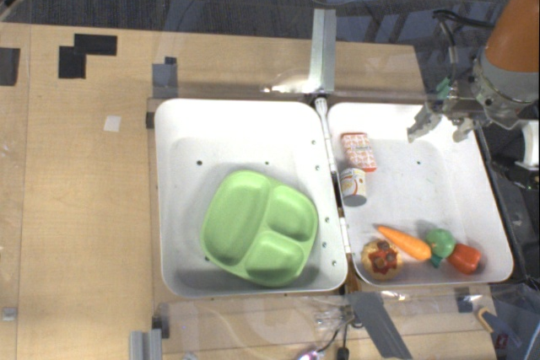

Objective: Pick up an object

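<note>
Pale wood tabletop (76, 206) carried two bins. My end effector (441, 126) hung open and empty over the right bin (422, 181); I judged I must descend toward the carrot (403, 243) near its front.

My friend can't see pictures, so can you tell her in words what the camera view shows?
A robot arm's open gripper hovers over the top right corner of the right bin, holding nothing. That bin holds a carrot, a red box, a small can and other toy food, and the left bin holds a green divided plate.
</note>
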Motion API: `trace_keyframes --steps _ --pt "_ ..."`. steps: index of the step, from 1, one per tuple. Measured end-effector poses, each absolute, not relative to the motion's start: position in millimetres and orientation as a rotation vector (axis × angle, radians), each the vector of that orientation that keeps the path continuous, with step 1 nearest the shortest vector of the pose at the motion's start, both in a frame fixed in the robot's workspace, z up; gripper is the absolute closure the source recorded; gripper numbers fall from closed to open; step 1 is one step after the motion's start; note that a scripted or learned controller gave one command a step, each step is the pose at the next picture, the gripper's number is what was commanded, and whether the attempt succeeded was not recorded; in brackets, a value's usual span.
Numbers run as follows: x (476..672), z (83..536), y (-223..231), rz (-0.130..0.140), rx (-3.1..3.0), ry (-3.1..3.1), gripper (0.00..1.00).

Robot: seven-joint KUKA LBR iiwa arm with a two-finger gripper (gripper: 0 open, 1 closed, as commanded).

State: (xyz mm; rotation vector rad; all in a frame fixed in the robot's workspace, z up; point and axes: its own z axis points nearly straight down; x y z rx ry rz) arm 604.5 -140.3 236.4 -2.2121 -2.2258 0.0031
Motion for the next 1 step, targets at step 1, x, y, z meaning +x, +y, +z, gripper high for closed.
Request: trace_keyframes --steps 1 --pt "560.7 241.8 -154.1 0.003 -2.204 -2.235 0.0"
